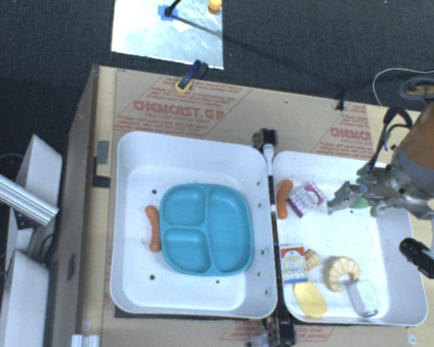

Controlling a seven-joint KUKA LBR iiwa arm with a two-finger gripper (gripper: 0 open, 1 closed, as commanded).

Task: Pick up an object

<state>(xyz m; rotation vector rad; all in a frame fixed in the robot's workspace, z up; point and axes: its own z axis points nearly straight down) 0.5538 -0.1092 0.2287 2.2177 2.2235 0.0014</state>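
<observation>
Surface [208, 106] bearing two white bins. Left bin [131, 221]: a blue divided plate [205, 228] with a sausage [153, 228] just beside its left edge. Right bin [401, 257]: a second sausage [283, 197] near the left wall, a red-and-white packet [305, 198], a small carton [293, 263], a croissant [340, 270], a yellow disc [310, 300]. The pincer [341, 199] hovers over this bin, near the packet; whether it is spread cannot be told.
</observation>
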